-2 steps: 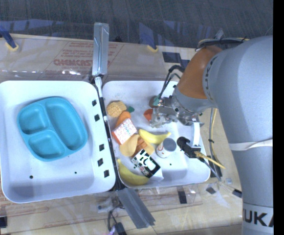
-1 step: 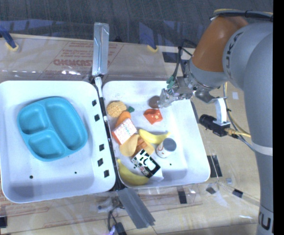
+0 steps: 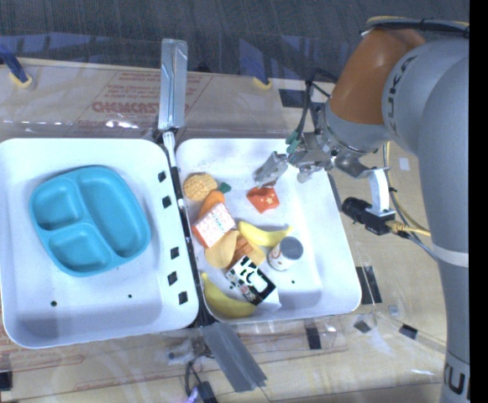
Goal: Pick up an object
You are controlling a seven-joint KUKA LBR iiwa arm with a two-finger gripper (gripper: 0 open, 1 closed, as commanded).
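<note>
Partly hidden: banana [image 3: 227, 304] beneath black-and-white box [image 3: 250, 280]; tool [image 3: 287, 165] blurred.

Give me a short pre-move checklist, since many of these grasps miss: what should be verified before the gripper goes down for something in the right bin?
1. Gripper is over the right bin, above its far part: ok.
2. Nothing is between its fingers: ok, none seen.
3. A target lies nearby: ok, the red strawberry-like toy sits just below it, apart from the pile.
4. Target has room around it: ok, white floor shows on all sides.
5. Other items are crowded: not ok, the bananas, bottle and boxes touch.
6. Blue tray in the left bin is out of the way: ok.
</note>
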